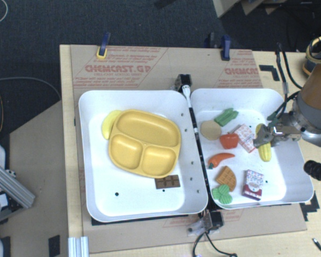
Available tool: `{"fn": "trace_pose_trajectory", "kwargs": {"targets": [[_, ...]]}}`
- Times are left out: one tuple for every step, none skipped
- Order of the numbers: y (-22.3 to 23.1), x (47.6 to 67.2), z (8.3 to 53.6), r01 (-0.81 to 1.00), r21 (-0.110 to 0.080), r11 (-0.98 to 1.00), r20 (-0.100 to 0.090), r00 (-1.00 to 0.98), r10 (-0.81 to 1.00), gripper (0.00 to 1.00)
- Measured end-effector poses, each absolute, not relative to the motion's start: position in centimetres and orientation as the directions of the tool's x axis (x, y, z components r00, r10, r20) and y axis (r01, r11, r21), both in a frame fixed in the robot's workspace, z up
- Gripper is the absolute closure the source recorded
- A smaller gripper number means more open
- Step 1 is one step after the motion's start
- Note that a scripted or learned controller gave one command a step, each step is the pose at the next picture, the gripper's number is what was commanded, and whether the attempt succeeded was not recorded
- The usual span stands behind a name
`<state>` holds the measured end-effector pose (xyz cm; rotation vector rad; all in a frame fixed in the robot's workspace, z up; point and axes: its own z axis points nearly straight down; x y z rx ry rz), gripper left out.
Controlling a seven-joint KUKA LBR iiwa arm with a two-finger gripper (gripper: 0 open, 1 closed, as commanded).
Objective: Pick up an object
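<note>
End effector [264, 135] low at right bin's [289, 103] right side.
Finger state unreadable; yellow corn [265, 153] partly hidden beneath; open floor toward far wall.

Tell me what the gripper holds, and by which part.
It cannot be told. The gripper sits low in the right bin, just above the corn, with nothing visibly between its fingers.

I see my arm [315, 98] reach in from the right, wrist bent down, with the gripper [265, 135] hanging low.
</note>
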<state>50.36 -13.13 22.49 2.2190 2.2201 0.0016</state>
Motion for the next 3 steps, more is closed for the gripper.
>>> {"fn": "trace_pose_trajectory", "kwargs": {"targets": [[-8.9, 53.3, 23.5, 1.0, 0.004, 0.006, 0.0, -0.006, 1.0, 1.0], [-5.3, 56.6, 21.5, 1.0, 0.002, 0.005, 0.0, -0.005, 1.0, 1.0], [-4.7, 56.8, 21.5, 1.0, 0.002, 0.002, -0.001, -0.002, 1.0, 1.0]]}}
